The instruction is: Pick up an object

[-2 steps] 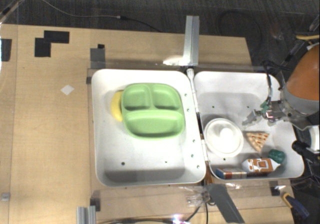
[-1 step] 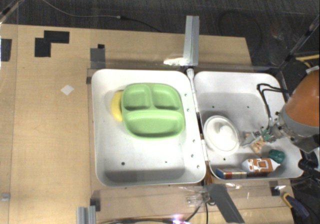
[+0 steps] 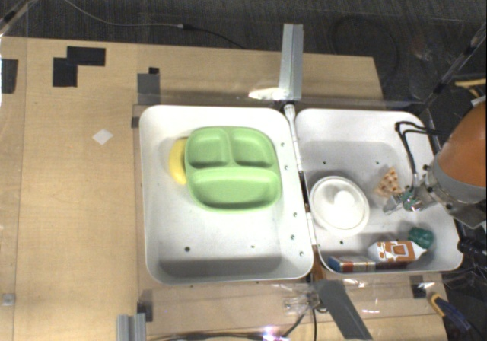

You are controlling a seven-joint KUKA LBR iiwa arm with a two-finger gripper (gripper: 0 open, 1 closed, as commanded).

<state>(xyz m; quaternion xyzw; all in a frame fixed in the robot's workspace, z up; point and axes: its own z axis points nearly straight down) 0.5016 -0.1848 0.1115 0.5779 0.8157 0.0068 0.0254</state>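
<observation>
Gripper (image 3: 399, 201) sits low in the right bin (image 3: 358, 130), just beside a small tan object (image 3: 389, 179) — I cannot tell how it is set, because it looks too small and blurry. A white bowl (image 3: 340, 203) is near, on its left. I think the tan object is what it wants. To do it well, it should come straight down over the middle and squeeze across the thin side. Its long side seems to run up and down the picture — hard to be sure.

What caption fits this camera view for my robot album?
Robot gripper reaching into the right bin beside a white bowl; a green tray fills the left bin.
</observation>
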